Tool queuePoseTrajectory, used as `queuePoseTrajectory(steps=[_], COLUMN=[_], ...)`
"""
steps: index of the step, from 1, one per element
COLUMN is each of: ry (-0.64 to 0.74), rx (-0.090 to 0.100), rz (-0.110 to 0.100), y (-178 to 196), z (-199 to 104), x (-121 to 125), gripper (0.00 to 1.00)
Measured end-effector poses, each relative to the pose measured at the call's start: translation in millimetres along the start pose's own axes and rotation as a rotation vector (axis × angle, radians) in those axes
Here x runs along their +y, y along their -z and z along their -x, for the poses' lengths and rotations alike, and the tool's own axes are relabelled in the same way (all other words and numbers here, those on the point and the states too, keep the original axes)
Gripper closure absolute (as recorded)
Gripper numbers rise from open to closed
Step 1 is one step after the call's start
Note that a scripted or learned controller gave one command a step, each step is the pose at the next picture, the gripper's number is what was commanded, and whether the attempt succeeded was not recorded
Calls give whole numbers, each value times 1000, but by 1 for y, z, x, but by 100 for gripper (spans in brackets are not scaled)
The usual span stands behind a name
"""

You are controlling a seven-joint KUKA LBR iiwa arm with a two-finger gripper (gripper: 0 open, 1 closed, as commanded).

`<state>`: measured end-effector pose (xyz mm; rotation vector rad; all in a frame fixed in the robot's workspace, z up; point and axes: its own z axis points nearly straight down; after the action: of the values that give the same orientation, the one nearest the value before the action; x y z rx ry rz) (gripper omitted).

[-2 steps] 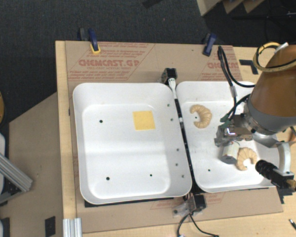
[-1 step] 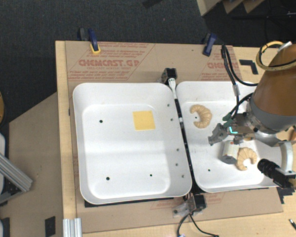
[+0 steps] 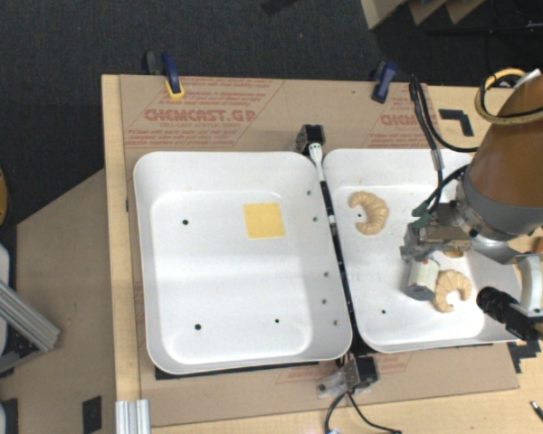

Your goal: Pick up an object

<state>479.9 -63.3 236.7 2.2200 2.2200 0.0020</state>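
In the left bin (image 3: 163,269) we see a yellow square (image 3: 263,221) near its middle; in the right bin (image 3: 380,319), one croissant (image 3: 370,212) by the top left corner; another croissant (image 3: 452,289) lies at the bottom right beside the lowered claw (image 3: 420,274), whose opening we cannot tell; nothing lifted yet.

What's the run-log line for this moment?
gripper: low in right bin | beside croissant | second croissant: untouched | left bin: yellow square
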Motion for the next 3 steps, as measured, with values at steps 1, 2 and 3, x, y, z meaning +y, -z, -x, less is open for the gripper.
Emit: queuePoseTrajectory(steps=[1, 2, 3], ry=[1, 2, 3], rx=[-2, 2, 0], rz=[20, -18, 20], y=[257, 111, 279], z=[11, -22, -31], x=[1, -2, 1], gripper=[100, 100, 100])
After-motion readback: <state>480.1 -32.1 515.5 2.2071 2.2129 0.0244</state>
